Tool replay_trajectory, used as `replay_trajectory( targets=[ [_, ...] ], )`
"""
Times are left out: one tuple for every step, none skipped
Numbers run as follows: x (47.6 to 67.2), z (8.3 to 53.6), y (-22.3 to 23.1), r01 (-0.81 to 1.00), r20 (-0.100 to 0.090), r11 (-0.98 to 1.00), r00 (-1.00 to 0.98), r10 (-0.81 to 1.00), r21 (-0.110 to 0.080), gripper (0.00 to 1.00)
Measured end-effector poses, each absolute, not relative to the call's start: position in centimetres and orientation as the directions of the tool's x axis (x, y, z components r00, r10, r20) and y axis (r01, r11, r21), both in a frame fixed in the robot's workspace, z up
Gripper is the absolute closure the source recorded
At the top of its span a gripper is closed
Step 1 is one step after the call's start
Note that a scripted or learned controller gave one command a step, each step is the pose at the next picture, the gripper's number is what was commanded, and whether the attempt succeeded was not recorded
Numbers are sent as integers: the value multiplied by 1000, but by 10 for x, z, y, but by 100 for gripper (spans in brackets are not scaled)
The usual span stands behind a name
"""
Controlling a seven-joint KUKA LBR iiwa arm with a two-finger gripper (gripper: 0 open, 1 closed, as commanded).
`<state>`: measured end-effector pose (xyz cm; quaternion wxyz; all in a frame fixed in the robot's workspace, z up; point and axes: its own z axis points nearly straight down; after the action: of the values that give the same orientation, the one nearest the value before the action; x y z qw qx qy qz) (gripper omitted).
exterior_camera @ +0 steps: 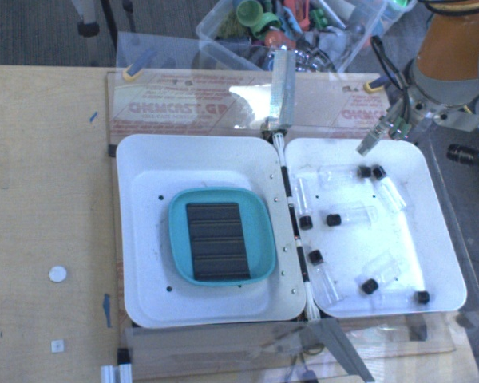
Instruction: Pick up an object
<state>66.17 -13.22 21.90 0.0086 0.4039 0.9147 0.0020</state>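
Clear black-capped vials [347, 215] litter the right bin [439, 214]; the end effector [373, 140], grip state unclear, hovers at approach and must descend.

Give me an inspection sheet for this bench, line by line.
Surface: tan bench bearing two white bins side by side.
Job's things: clear vials with black caps scattered in the right bin.
Clutter: teal tray with a dark ridged insert in the left bin.
Grippers: gripper above the right bin's far edge, holding nothing visible.
Cables: black cables beside the arm.
Surroundings: clear tub of colourful toys behind the bins.
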Motion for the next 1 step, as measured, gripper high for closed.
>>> replay_trajectory(
  targets=[
    [663, 231, -132, 738, -21, 674, -674, 739, 16, 100]
  ],
)
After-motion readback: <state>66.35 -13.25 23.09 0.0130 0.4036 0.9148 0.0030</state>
